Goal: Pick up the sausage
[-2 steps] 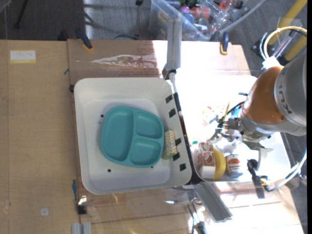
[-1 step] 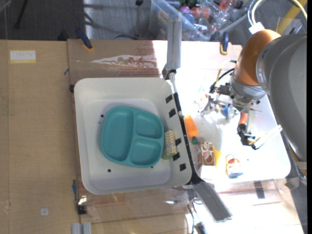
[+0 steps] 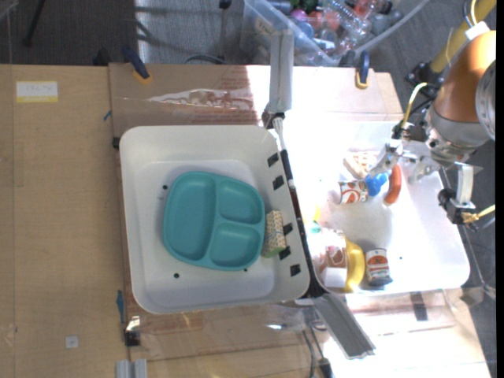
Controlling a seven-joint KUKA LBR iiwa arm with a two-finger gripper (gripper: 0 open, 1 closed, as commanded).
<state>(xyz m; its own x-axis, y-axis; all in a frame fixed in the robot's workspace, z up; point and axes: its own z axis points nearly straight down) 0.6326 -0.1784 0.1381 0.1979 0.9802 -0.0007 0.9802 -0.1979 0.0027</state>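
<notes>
The sausage (image 3: 394,187) is a small orange-red piece standing nearly upright in the right bin (image 3: 441,246), near its back right. A blue toy (image 3: 376,183) touches its left side. My gripper (image 3: 396,157) hangs directly over the sausage's top end, reaching in from the right under the orange-banded wrist (image 3: 461,85). Glare on the bin hides whether the sausage's top end sits inside the gripper or just below it.
In the right bin, a pizza slice (image 3: 361,162) and a red-white cup (image 3: 352,193) lie left of the sausage. A small can (image 3: 379,268) and a yellow piece (image 3: 355,264) sit near the front. The left bin (image 3: 142,211) holds a teal divided plate (image 3: 214,219) and a patterned block (image 3: 274,231).
</notes>
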